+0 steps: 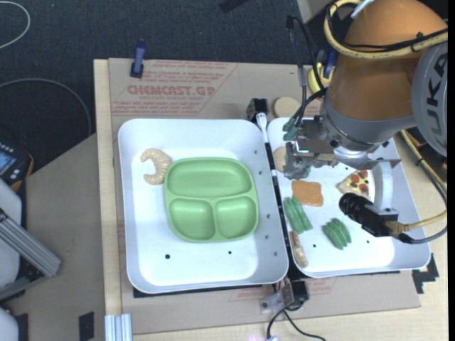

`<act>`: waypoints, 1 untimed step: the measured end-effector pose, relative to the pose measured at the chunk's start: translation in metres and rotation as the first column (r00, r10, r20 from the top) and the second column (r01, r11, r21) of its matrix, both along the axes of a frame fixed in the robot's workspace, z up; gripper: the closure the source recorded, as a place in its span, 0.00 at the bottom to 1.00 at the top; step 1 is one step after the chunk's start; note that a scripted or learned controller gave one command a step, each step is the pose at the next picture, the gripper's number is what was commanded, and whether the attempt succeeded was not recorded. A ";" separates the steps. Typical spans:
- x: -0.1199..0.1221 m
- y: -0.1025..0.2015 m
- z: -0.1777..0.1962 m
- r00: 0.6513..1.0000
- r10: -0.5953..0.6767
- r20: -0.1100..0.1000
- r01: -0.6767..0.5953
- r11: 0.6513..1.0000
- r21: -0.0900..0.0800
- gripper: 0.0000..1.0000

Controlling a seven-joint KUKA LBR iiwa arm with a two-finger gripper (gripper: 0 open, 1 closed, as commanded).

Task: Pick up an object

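Big orange arm point(380, 55) up top, close to camera, hiding gripper point(298, 158). Can't tell grip. Orange toy point(308, 192) just below, in right bin point(355, 261). Could bump bin wall, miss toy.

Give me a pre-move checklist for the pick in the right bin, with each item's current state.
1. Gripper over the right bin, near its upper left corner: ok.
2. Jaws open or shut: cannot tell, the wrist hides them.
3. Nothing held already: cannot tell.
4. Targets in reach: the orange piece, green bean, second green piece and pizza slice lie loose on the bin floor: ok.
5. Spacing: the orange piece sits close above the green bean, so a grasp there may catch both: not ok.
6. Left bin items, the green divided plate and croissant, lie apart from the arm's path: ok.
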State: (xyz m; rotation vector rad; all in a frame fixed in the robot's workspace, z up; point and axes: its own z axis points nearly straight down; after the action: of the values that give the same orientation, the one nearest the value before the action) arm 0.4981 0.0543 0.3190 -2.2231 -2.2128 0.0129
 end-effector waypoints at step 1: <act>-0.021 -0.062 -0.055 1.000 -0.004 0.001 0.004 1.000 0.000 1.00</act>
State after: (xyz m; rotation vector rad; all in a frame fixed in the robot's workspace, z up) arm 0.4773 -0.0078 0.2636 -2.2276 -2.2091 0.0116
